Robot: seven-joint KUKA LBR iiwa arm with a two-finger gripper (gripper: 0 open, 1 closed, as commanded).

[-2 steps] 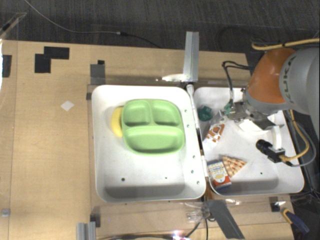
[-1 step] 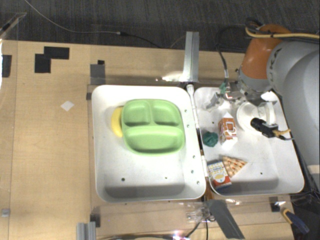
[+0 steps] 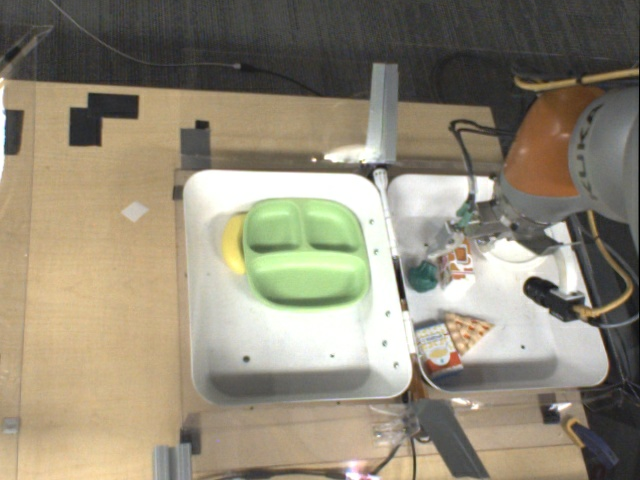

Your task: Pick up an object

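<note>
Over the right bin (image 3: 590,368) my arm reaches in from the right, orange band up high, wrist lowered toward the bin's back half. My gripper (image 3: 462,230) sits low just above a small red-and-white carton (image 3: 460,261); whether it is released or clenched I cannot tell from this angle. Nothing visibly sits in its grasp.

Candidates in this bin: the carton right below the gripper, a dark teal lump (image 3: 424,275) just left of it, near touching. Toward the front edge, a patterned orange wedge (image 3: 468,330) and a blue-and-yellow packet (image 3: 436,346), side by side.

Left bin (image 3: 215,348) holds a green divided tray (image 3: 304,251) with a yellow piece (image 3: 233,244) tucked under its left rim.

Judgement: carton is the nearest target. Best to centre squarely over it, keeping clear of the teal lump, go down straight, close firmly, lift slowly and check it rides along.
</note>
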